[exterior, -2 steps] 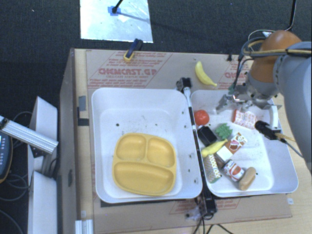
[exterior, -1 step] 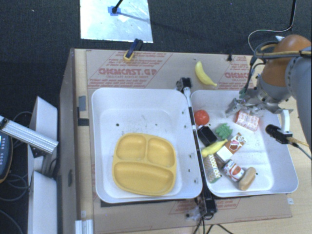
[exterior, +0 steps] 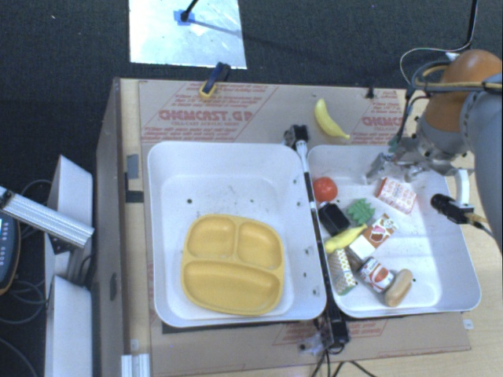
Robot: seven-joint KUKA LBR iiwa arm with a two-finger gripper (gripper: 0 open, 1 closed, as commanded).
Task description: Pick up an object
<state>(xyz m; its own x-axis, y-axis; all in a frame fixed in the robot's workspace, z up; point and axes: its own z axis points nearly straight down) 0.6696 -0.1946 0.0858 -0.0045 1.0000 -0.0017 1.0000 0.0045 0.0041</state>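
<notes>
The gripper (exterior: 393, 162) hovers over the right bin's (exterior: 456, 285) far end; can't tell how it's set. Just beside it lies a flat boxy snack packet (exterior: 395, 195), then a round red tomato (exterior: 324, 188). A glossy yellow sectioned tray (exterior: 233, 264) sits in the left bin (exterior: 169, 210).

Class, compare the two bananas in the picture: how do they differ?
The larger banana lies on the cardboard outside the bins; the smaller banana lies inside the right bin among other items. The larger lies alone; the smaller touches neighbouring things. Both are yellow.
</notes>
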